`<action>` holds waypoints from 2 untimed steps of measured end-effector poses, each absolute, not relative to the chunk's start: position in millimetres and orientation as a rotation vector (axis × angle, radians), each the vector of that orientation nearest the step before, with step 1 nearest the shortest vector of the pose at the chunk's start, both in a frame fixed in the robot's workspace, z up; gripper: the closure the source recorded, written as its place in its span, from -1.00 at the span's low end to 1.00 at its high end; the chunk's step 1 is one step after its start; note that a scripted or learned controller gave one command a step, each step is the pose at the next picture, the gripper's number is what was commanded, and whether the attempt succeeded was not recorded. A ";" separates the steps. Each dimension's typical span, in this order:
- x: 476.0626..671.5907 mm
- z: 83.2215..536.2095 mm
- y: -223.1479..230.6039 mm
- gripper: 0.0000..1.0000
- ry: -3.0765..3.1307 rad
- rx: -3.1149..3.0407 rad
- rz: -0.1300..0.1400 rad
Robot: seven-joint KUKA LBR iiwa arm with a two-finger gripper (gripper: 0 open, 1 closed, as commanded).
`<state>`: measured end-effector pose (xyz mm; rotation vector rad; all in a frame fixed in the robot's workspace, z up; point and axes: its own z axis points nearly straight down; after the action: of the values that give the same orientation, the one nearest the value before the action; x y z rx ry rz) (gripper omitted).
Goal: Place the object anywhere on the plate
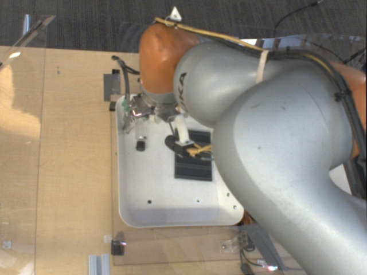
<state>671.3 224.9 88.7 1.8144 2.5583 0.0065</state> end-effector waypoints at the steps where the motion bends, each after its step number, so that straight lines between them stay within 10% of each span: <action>1: 673.6 102.5 227.3 1.00 2.557 1.811 0.024; 2: 608.8 90.6 213.2 1.00 2.781 1.444 0.016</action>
<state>608.8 213.2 90.6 1.4437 2.7813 0.0159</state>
